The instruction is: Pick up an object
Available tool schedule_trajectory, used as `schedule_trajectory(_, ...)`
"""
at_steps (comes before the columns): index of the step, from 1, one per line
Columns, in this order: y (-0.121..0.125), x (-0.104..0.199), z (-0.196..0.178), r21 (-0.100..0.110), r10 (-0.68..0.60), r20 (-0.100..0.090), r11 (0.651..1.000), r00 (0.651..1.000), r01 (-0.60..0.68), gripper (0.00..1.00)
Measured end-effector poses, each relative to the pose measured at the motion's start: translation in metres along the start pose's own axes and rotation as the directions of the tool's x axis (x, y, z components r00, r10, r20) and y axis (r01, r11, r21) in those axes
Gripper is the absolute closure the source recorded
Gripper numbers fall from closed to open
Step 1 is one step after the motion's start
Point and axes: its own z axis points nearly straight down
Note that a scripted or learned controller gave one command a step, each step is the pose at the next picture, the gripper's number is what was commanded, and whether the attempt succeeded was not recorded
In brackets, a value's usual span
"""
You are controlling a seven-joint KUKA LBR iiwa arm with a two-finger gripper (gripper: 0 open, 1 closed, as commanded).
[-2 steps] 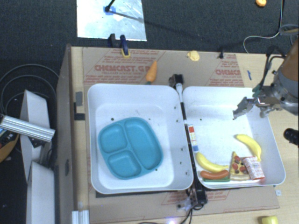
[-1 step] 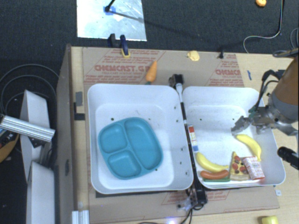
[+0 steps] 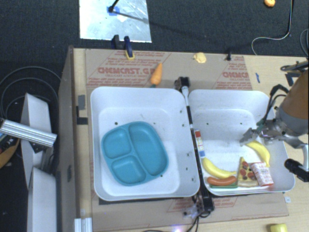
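Camera view: gripper low in right bin, over banana.
Finger state unclear; nothing visibly grasped, pick still pending.

We read this as a robotics lab: two white bins on a cardboard-covered bench, dark carpet beyond it, loose cables left of the bench, toy food inside.

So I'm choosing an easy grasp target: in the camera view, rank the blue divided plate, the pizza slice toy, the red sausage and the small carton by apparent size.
1. Blue divided plastic plate
2. Pizza slice toy
3. Red sausage and small red-and-white carton: they look too alike to rank.
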Motion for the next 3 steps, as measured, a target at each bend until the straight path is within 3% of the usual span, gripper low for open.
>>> schedule_trajectory(1, -0.039, -0.008, 0.035, -0.030, -0.003, 0.012, 1.000, 1.000, 0.003, 0.00)
schedule_trajectory(2, -0.039, -0.010, 0.023, -0.028, -0.002, 0.015, 1.000, 1.000, 0.002, 1.00)
schedule_trajectory(3, -0.038, -0.006, 0.023, -0.025, -0.007, 0.006, 1.000, 1.000, 0.007, 0.00)
